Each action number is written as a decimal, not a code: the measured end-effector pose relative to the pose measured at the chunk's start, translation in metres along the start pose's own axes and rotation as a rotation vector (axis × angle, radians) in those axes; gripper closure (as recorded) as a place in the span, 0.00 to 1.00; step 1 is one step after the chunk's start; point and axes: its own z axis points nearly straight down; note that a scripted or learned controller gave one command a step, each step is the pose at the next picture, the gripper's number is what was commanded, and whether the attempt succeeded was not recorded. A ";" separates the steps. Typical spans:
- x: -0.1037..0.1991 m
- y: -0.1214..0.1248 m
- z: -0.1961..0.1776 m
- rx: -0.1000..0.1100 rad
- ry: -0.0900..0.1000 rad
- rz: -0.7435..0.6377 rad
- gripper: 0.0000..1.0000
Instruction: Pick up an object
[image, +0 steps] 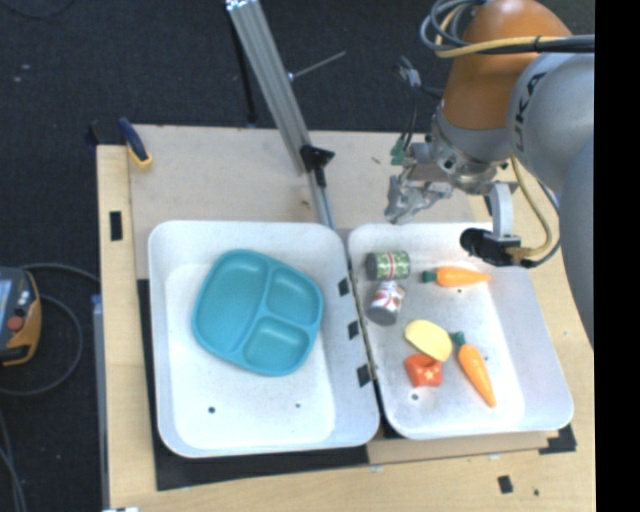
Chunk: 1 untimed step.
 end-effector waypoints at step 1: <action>0.052 0.003 0.014 0.004 -0.001 0.001 1.00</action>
